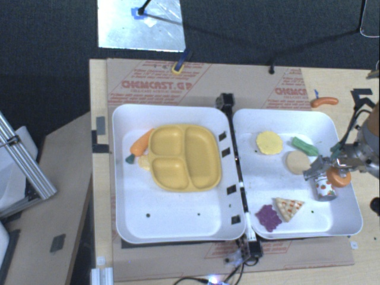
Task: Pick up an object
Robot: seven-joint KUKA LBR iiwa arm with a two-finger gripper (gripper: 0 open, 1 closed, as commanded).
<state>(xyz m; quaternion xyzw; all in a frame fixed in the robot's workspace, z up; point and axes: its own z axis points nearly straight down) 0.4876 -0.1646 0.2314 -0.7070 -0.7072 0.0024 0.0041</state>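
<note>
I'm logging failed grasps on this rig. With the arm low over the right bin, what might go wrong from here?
The pincer sits low among crowded items: a small can, a tan disc and a green piece. It may nudge the disc aside instead of gripping anything. The can lies close to the right bin's wall, so a push could jam it there. A round can may also slip from a two-finger grip.
</note>
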